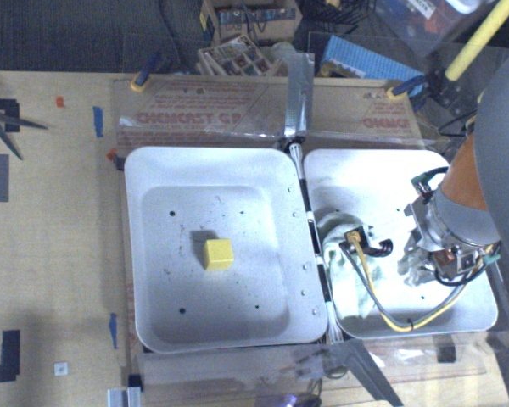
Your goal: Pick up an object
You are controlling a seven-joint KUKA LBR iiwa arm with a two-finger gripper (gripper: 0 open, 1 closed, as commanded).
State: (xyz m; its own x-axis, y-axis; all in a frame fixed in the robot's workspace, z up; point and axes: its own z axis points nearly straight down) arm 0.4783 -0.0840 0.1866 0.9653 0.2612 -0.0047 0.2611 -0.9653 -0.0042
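A small yellow cube (219, 253) lies near the middle of the left white bin (153, 185), well apart from the arm. My gripper (414, 270) hangs low over the right white bin (365, 172), in its right half, below the grey wrist with the orange band. The wrist and its cabling hide the gripper's tip. A pale, greenish-white thing (343, 271) lies by the right bin's left wall, to the left of the gripper; its shape is unclear.
The ridge between the two bins (310, 227) runs from top to bottom. Cardboard with red lettering (204, 113) lies flat behind the bins. Dark specks dot the left bin's floor. Bare wooden bench (51, 227) extends to the left.
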